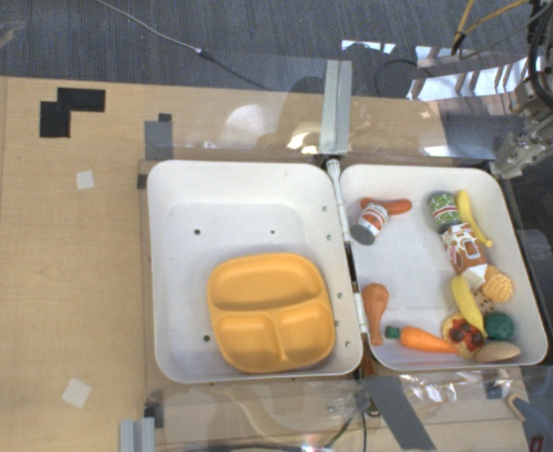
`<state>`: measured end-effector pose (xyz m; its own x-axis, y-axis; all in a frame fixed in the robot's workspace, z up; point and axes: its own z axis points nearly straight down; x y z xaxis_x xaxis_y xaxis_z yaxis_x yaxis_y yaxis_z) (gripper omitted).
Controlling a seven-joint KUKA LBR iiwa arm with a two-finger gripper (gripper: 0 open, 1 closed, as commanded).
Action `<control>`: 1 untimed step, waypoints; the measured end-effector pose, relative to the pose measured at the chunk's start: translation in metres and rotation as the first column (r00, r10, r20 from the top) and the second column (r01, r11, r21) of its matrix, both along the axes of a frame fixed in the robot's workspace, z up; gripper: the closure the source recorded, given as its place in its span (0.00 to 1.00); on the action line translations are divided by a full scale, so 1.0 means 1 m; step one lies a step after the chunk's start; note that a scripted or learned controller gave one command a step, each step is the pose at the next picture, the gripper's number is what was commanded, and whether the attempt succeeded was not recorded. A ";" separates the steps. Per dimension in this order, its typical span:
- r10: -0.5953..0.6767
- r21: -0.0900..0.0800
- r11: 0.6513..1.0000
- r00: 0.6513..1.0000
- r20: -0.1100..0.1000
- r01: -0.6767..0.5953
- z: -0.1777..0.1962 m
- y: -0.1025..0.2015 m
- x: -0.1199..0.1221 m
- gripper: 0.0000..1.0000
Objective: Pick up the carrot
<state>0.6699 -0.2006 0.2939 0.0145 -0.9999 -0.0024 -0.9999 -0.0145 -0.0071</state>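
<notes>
Up at the two o'clock corner of the scene, the grey metal gripper [524,151] hangs past the right bin's outer edge, well apart from everything inside; it is too small and cluttered there to tell how it is set, so I cannot tell.

Along the near wall of the shallow white right bin [417,179], at about six o'clock within it, lies the orange toy carrot with a green top [420,339], on its side with the green end toward the drumstick-shaped tan toy [376,307] just beside it. At the carrot's three o'clock sits a heap of toy food, among it a yellow plastic banana [465,302] and a dark green round piece [498,326].

Over in the shallow white left bin [191,196], a yellow divided plastic plate [269,311] rests toward five o'clock.
</notes>
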 end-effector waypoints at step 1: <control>0.081 -0.003 0.997 0.997 0.008 -0.081 0.056 0.007 0.001 1.00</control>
